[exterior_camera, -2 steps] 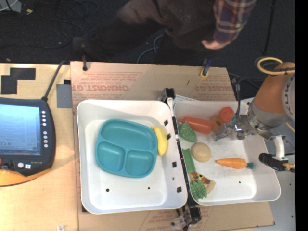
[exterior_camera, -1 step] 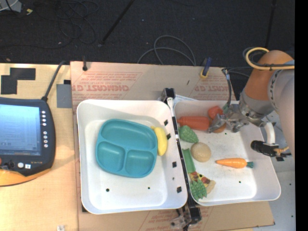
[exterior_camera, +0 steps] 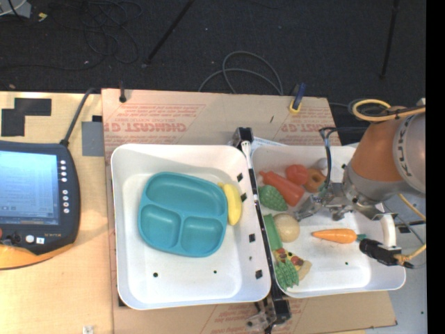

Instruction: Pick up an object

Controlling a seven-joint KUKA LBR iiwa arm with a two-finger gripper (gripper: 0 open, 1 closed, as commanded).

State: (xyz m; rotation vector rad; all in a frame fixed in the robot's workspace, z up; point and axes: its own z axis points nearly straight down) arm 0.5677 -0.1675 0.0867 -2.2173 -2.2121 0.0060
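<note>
From the camera view, the arm [exterior_camera: 389,162] reaches in over the right bin [exterior_camera: 348,280], its jaws [exterior_camera: 321,206] low among the things in the bin's upper half; whether they are open or closed cannot be told, and nothing shows between them. Just left of the jaws lie a red pepper [exterior_camera: 281,185], a tomato [exterior_camera: 297,173] and a green leafy piece [exterior_camera: 272,198]. Below sit a pale onion [exterior_camera: 286,227] and an orange carrot [exterior_camera: 335,236]. The left bin [exterior_camera: 132,270] holds a teal divided plate [exterior_camera: 182,213] with a banana [exterior_camera: 233,203] touching its right edge.
</note>
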